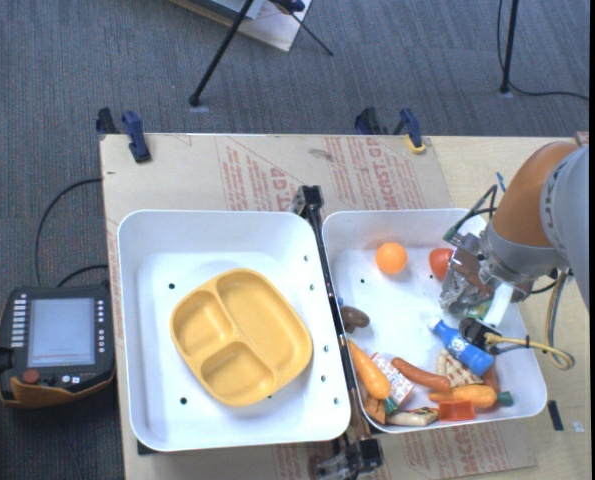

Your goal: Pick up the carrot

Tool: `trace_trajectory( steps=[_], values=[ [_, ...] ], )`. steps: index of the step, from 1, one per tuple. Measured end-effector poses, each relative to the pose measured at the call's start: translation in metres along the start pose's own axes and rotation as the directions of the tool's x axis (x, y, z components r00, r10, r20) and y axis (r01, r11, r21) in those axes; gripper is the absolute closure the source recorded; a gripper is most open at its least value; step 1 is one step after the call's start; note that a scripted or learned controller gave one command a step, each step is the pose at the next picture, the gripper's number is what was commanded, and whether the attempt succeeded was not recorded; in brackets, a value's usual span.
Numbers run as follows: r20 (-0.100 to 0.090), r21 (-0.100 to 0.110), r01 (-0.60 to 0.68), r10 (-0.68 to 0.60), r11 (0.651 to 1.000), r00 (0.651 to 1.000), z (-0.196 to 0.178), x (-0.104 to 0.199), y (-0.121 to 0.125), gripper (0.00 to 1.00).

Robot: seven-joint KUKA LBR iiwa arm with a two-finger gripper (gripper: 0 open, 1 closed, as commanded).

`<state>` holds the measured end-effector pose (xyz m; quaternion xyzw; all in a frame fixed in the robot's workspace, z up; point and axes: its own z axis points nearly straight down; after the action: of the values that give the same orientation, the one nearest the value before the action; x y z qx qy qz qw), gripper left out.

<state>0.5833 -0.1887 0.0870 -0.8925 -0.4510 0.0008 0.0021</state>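
An orange carrot (368,370) lies slanted by the left wall of the right bin (397,223), near its front. A second orange piece with a green tip (474,397) rests at the front right corner. My gripper (463,290) hangs over the right side of this bin, just right of a red tomato (439,262) and above a blue bottle (464,346). It is well apart from the carrot, about a hand's width to the right and further back.
An orange ball (391,258), a brown lump (354,318), a red sausage (420,374) and a waffle piece (458,370) share the right bin. The left bin (147,268) holds a yellow divided plate (240,336). A teach pendant (57,343) lies off the bench's left.
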Motion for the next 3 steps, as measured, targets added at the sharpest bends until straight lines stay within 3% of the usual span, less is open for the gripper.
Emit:
trace_trajectory(
  steps=[1,2,3],
  values=[
    [-0.018,0.014,0.009,-0.008,1.000,1.000,0.000,0.012,-0.005,0.00],
    [0.000,-0.001,-0.151,0.151,0.988,0.988,0.000,0.101,0.001,0.00],
    [0.002,0.001,-0.196,0.196,0.981,0.981,0.001,0.071,-0.082,0.00]
  ],
)
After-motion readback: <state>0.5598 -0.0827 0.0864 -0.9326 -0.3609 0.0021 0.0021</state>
